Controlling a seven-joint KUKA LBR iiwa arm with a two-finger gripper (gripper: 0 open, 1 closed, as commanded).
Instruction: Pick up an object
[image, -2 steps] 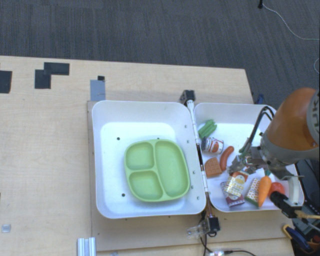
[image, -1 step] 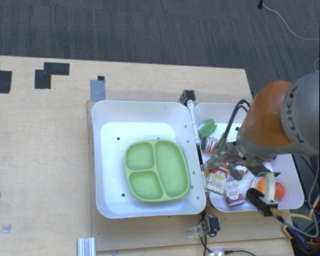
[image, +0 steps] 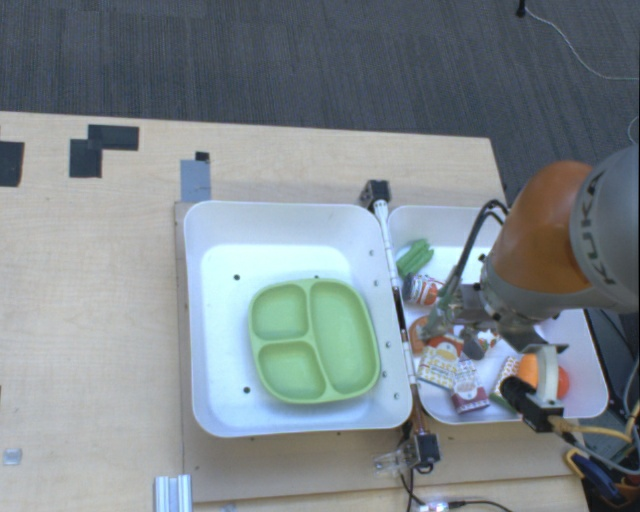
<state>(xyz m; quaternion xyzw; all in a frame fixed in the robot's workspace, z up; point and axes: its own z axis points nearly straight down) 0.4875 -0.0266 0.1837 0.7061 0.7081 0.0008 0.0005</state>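
You have the grey arm with the orange band (image: 545, 240) reaching in over the right-hand white bin (image: 590, 395), and its tool (image: 462, 325) is down among the clutter near the middle of that bin. How the tool stands, and whether it has hold of anything, you cannot tell from here: the wrist and the dark parts below it cover it.

The candidates all lie close around it. The green elongated plastic item (image: 413, 257) sits toward the far left corner of that bin, its long axis slanting up and away from the tool. The small patterned flat packet (image: 447, 372) lies just below the tool toward the near edge, with a small dark red piece (image: 470, 402) beside it. An orange rounded object (image: 528, 370) lies to the near right, partly under a white-and-black part.

The left-hand white bin (image: 215, 330) carries a light green three-compartment plastic tray (image: 314, 340), well apart from the tool across the divider.

Judging by position, the packet is nearest, so a short drop toward the near side looks most promising.
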